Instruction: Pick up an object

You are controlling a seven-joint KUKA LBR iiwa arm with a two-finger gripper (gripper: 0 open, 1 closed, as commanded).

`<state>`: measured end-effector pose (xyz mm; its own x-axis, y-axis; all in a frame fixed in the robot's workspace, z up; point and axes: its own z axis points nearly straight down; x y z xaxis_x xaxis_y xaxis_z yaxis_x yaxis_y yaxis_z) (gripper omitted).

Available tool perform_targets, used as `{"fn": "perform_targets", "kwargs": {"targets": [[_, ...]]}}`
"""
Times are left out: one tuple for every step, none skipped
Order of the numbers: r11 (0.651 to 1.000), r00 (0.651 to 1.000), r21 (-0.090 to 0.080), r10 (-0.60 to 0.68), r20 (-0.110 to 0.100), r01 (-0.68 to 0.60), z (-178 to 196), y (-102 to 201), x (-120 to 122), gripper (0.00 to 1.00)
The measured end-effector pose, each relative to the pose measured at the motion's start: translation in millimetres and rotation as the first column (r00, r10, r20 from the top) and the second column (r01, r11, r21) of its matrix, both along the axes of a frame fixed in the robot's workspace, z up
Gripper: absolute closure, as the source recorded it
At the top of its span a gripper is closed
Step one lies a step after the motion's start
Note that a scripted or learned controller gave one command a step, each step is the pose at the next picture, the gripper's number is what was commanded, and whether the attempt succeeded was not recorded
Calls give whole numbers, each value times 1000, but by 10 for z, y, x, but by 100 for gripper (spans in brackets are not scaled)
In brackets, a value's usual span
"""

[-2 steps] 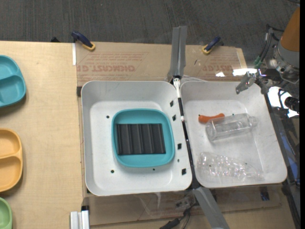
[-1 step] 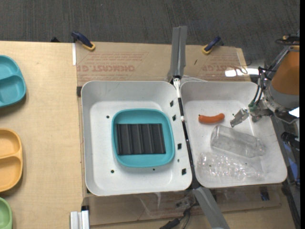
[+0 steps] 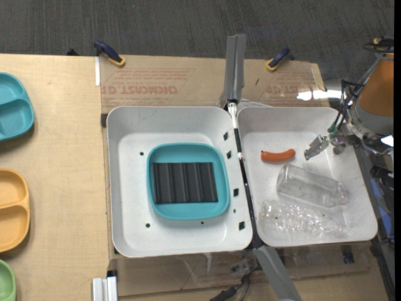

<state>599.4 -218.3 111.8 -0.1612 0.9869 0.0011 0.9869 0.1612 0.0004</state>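
A small orange-red sausage-shaped object (image 3: 277,155) lies in the right bin (image 3: 369,231), toward its back. In front of it rests a clear plastic container (image 3: 311,189) on its side, and a crumpled clear plastic piece (image 3: 299,219) lies near the bin's front. My gripper (image 3: 318,147) hangs over the right bin's back right part, just right of the orange object and above the clear container's far end. Nothing shows in its grasp.
The left bin (image 3: 125,168) holds a teal tray (image 3: 188,180) with a dark ribbed insert. Teal, orange and green plates (image 3: 12,199) lie on the bench at far left. A grey divider post (image 3: 234,68) stands between the bins at the back.
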Motion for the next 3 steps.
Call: {"fn": "perform_targets", "kwargs": {"targets": [[1000,1000,-2,-2,0,2,216,132,-773,0],[989,989,-2,-145,-2,145,-36,172,264,0],[998,998,-1,-70,-2,70,-207,696,199,0]]}}
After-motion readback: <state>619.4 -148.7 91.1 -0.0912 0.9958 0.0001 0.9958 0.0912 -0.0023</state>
